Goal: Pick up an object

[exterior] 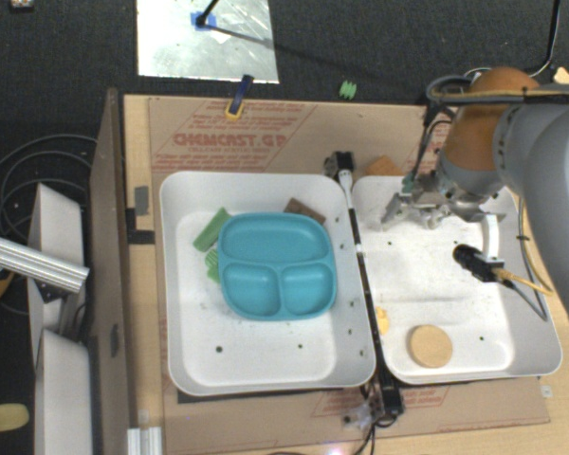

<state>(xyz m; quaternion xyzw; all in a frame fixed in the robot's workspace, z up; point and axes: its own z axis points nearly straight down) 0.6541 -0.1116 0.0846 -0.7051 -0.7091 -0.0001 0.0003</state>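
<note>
Well, in the camera view above the bench, my gripper (419, 209) hangs over the far part of the right bin (517, 335), low to its floor. I cannot tell from here whether it is open or closed, and I see nothing in it. So I judge the pick not yet made: this is the reaching step.

The likeliest thing on my side is the tan disc (430, 345), lying flat at the near end of the same bin, well apart from my gripper, with bare white floor between. A small yellow scrap (382, 322) sits at the divide between the bins, just left of the disc.

The left bin (199, 349) holds a blue divided plate (273, 265) in its middle, with green pieces (211, 235) at the plate's left edge and a brown block (304, 209) at its far edge.

For the disc, my next move would call for travel toward the near side, then a straight descent. Being thin and flat, it may offer little to grip.

Both bins rest on a cardboard sheet (256, 136) with red print, laid over a dark floor (57, 55). A shiny sheet (209, 36) lies beyond, and a silver bar (33, 262) stands off to the left.
</note>
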